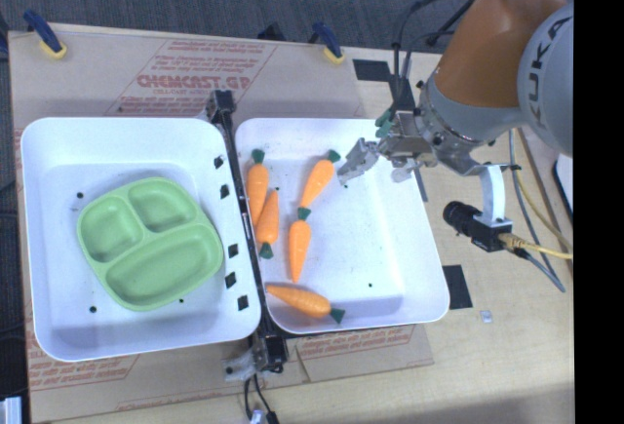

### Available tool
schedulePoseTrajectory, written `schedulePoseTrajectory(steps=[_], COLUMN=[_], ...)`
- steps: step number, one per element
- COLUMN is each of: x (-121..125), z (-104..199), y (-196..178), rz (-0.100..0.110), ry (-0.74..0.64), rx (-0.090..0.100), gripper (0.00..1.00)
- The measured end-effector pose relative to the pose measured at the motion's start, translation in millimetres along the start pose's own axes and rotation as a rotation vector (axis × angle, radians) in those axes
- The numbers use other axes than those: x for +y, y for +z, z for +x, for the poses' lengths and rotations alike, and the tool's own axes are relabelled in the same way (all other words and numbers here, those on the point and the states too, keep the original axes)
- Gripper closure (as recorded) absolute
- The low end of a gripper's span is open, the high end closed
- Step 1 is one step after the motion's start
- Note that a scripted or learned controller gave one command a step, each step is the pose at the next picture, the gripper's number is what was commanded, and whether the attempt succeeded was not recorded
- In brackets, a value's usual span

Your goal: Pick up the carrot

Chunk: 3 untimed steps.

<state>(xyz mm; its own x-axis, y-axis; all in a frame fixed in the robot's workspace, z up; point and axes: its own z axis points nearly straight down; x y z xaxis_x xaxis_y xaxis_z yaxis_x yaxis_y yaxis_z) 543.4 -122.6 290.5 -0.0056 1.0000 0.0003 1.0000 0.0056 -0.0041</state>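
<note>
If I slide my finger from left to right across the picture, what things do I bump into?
Left bin → green plate → carrots in the right bin → pincer → grey and orange arm.

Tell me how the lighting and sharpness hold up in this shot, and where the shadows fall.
Camera view: even, soft overhead light; the white bins show no harsh glare, and the carrots and green plate cast only faint shadows. The gripper looks slightly soft. The image is low resolution overall, so fine detail is lost.
</note>
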Motion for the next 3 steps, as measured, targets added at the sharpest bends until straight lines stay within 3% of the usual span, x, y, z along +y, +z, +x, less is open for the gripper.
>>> schedulePoseTrajectory(steps=[1,2,3], x=[46,74,74], z=[20,-8,-7], y=[148,199,188], rz=[0.006,0.000,0.002], ry=[-0.002,0.000,-0.003], rx=[0.001,-0.001,-0.001], gripper=[0.00,0.00,1.00])
